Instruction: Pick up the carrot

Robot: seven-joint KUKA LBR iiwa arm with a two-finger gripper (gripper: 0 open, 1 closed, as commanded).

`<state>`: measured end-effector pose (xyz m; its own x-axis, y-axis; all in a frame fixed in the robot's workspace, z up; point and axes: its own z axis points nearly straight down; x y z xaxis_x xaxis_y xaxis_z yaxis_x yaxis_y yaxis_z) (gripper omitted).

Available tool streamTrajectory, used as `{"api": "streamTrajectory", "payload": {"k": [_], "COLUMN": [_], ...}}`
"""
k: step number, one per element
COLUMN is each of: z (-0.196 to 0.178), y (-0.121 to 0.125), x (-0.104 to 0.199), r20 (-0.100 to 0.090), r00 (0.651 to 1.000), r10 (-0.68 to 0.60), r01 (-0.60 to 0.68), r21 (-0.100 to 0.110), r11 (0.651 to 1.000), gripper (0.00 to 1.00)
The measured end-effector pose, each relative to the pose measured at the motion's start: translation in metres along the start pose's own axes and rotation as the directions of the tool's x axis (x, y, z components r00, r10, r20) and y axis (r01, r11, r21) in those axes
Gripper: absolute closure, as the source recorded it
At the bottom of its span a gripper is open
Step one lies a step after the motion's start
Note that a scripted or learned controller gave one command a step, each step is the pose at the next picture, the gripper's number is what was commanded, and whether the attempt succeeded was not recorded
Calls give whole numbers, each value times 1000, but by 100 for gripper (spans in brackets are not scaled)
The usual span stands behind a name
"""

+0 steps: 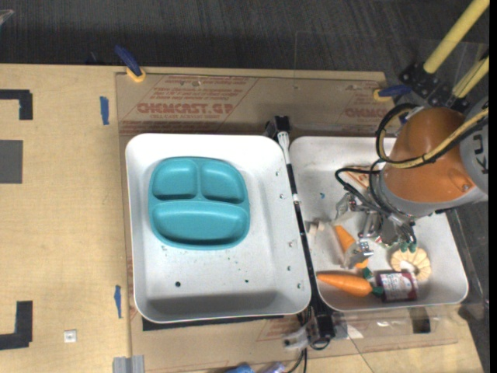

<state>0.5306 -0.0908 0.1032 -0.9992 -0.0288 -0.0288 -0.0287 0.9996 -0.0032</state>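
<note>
The carrot [344,284] is orange and lies on its side along the front wall of the right bin [314,169], its thick end pointing right. My gripper [365,231] hangs low in that bin, just above and slightly right of the carrot, under the orange wrist band [423,165]. A smaller orange piece [342,235] sits right beside the gripper on its left. I cannot tell whether it is touching the gripper.
A small can with a dark label [397,285] lies against the carrot's right end. A round frilled tan item [411,262] rests behind the can. The left bin [147,286] holds a teal divided plate [200,200]. Cables loop around the wrist.
</note>
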Motion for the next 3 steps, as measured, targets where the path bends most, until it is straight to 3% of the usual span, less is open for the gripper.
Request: {"api": "streamTrajectory", "payload": {"k": [1,2,3], "z": [-11,10,-85], "y": [0,-4,85], "x": [-3,40,16], "r20": [9,-2,-15], "r00": [1000,977,946], "r10": [0,-212,-325], "r01": [0,212,325], "r21": [1,-4,-13], "r11": [1000,977,946], "gripper": [100,100,100]}}
